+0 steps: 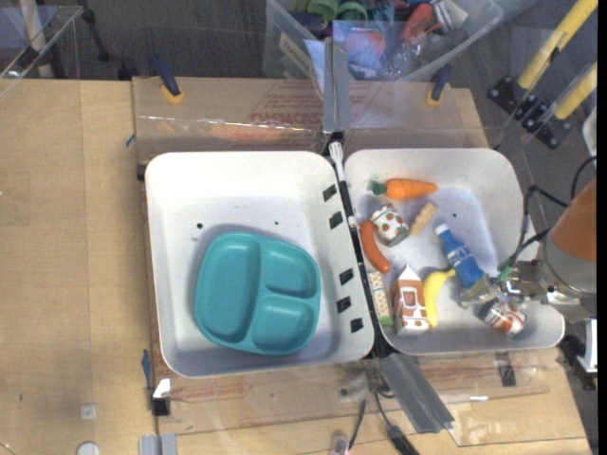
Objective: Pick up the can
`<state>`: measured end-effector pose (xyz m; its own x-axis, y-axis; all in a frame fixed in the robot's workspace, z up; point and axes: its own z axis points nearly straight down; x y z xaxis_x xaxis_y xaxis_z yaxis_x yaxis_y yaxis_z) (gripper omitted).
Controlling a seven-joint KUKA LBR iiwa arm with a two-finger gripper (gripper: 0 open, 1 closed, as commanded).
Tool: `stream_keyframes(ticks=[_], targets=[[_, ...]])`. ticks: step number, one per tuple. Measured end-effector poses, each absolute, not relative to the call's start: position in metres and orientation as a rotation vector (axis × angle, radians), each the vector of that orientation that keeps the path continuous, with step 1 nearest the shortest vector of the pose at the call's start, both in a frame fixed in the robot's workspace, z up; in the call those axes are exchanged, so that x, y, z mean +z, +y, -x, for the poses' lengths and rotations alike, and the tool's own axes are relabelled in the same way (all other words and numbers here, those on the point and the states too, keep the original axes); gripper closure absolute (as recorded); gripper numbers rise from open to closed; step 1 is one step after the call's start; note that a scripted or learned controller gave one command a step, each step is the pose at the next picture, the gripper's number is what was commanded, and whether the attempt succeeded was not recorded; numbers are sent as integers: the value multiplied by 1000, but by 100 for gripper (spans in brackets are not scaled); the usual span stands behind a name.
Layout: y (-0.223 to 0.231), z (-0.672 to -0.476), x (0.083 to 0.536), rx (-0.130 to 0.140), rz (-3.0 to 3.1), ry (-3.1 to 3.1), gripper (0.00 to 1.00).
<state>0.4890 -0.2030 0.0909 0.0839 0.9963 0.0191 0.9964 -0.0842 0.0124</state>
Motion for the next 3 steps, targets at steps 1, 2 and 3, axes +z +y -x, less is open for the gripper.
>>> stream_keyframes(ticks=[1,2,3], targets=[[-207,-492,103,-36,2326,-2133,100],[-202,-491,101,-37,2311,-2128,0],[-204,-491,111,-35,2317,-2131,100]])
